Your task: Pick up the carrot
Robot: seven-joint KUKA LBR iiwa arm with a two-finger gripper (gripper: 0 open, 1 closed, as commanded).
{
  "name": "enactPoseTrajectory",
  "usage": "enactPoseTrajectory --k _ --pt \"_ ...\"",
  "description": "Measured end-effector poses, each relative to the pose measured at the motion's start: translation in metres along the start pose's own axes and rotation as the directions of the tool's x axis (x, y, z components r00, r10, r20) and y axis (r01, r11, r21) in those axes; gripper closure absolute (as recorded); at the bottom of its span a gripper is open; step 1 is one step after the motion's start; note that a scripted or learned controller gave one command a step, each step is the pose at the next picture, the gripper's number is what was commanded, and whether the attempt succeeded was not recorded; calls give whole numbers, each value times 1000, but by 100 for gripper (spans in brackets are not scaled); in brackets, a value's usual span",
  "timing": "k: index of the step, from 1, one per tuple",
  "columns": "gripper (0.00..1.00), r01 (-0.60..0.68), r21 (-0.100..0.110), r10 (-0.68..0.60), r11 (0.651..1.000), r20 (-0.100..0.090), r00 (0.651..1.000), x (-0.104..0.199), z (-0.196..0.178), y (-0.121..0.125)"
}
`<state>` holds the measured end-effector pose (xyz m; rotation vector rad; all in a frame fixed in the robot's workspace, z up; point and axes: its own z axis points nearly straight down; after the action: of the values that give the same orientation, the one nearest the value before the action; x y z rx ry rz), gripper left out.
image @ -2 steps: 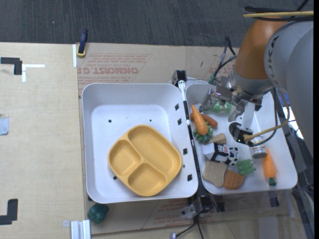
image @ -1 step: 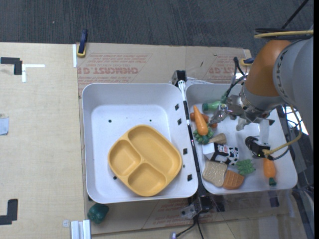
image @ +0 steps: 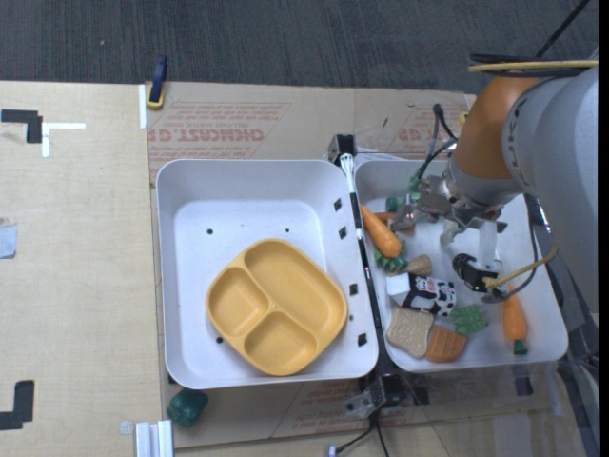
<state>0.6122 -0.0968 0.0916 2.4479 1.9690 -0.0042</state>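
- The target as I read it is the orange carrot with a green leafy end (image: pixel 383 237); it lies tilted against the left wall of the right-hand shallow white bin (image: pixel 547 346), tip toward the back, leaves toward the front
- A second, smaller orange carrot-shaped toy (image: pixel 514 320) lies near that bin's right wall, green stub pointing forward; either would serve the task, so I judge by reach and clearance
- My two-finger gripper (image: pixel 455 219) hangs over the back middle of the right bin, just right of the first carrot's upper end and apart from it; nothing sits between my fingers, but from this slant I cannot tell whether they stand spread or together
- Around the first carrot: a small tan lump (image: pixel 419 265) beside its leafy end, then a black-and-white cow-patterned block (image: pixel 425 297), a brown slice of toy bread (image: pixel 410 331) and an orange-brown wedge (image: pixel 445 345) toward the front
- The left-hand white bin (image: pixel 181 284) holds a yellow three-compartment plastic plate (image: pixel 277 306), well apart from my work
- To do this well I would shift left, turn the wrist so the fingers straddle the carrot across its width, and descend on its thicker middle, not the taper
- The bin wall is touching or nearly touching the carrot, so one finger may catch the rim; approaching with the fingers aligned along the wall seems safer
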Motion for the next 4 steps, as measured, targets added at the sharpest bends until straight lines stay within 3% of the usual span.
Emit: enactPoseTrajectory --k 1,2,3,4 --pt "100 0 1 0 1000 2 1000 -1 -9 0" --pt "0 0 1 0 1000 1 1000 -1 -9 0" --pt "0 -515 3 515 857 1 857 -6 1 -10" --pt "0 -654 1 654 756 1 756 45 -100 29"
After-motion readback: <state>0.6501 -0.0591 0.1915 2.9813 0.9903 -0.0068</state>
